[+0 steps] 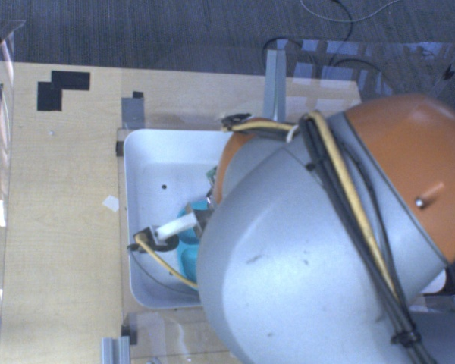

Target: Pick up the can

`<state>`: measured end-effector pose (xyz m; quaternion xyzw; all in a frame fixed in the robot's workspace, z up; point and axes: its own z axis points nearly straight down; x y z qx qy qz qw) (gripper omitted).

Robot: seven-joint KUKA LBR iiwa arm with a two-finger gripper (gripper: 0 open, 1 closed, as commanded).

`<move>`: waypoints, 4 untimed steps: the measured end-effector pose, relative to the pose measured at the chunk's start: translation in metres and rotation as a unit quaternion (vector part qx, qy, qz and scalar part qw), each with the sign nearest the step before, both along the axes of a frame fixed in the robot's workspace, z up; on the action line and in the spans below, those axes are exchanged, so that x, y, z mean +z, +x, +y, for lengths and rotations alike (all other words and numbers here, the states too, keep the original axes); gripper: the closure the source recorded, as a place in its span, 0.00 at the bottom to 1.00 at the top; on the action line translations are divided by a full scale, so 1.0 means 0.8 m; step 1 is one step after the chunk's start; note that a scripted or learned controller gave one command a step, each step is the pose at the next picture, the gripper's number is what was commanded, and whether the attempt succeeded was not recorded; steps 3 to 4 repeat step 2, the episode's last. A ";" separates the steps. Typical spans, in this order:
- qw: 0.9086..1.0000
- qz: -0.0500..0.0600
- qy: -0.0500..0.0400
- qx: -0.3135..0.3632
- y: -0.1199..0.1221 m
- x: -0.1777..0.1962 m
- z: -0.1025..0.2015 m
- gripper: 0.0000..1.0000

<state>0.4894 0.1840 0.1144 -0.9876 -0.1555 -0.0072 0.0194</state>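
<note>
Reach seems the step in hand: one arm [311, 264] hangs low over one white bin [140, 174]. How open its grasping end [205, 220] is, or whether it holds anything, cannot be told. One teal rounded thing [188, 262], possibly the can, lies in the bin against the arm. The next move calls for closing squarely around it.

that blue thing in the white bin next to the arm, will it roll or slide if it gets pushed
The blue thing looks smooth with a curved edge, so it may roll or skid on the slick floor of the white bin. It seems rigid, not floppy. The arm hides most of it, so its weight is unclear.
</note>
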 end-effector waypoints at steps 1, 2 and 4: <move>0.999 0.003 -0.019 -0.051 0.005 0.141 0.064 1.00; 1.000 0.002 -0.020 -0.007 -0.002 0.222 0.063 1.00; 1.000 0.002 -0.020 -0.007 -0.002 0.222 0.063 1.00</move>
